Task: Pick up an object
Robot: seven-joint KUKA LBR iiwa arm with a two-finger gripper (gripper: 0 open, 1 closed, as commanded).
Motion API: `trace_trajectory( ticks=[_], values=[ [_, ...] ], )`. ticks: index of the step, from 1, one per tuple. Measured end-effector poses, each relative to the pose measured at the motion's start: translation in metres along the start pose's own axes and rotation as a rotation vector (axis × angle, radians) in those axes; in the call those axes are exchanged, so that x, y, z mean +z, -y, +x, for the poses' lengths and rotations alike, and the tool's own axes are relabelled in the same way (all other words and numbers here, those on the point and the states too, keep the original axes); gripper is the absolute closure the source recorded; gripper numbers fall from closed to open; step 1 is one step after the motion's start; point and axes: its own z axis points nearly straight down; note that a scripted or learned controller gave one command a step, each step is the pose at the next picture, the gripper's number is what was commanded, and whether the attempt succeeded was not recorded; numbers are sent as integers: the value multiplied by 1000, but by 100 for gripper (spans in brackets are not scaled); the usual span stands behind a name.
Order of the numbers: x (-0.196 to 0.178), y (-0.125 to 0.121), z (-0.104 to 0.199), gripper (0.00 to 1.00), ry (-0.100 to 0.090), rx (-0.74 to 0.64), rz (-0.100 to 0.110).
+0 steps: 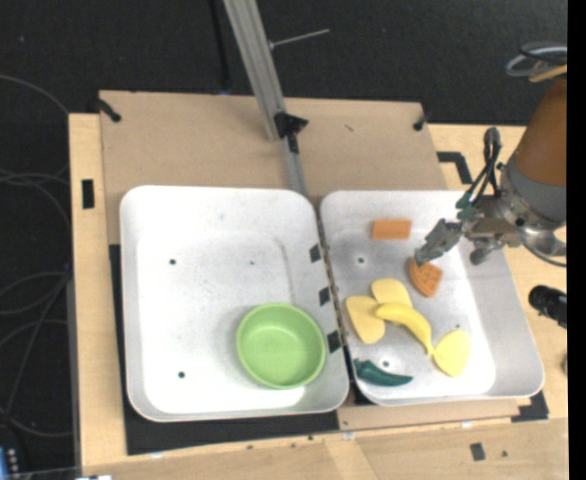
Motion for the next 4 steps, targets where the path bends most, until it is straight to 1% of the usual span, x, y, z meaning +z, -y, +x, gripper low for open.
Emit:
trace_trajectory(
  ticks=[1, 2, 3, 4],
  values=[
    [0, 0, 0, 0, 0, 1, -1],
    [63, 4, -1, 0, 2, 4, 7],
    [104, 6, 1, 0, 2, 5, 5],
    [155, 2, 8, 0, 2, 7, 5]
  ],
)
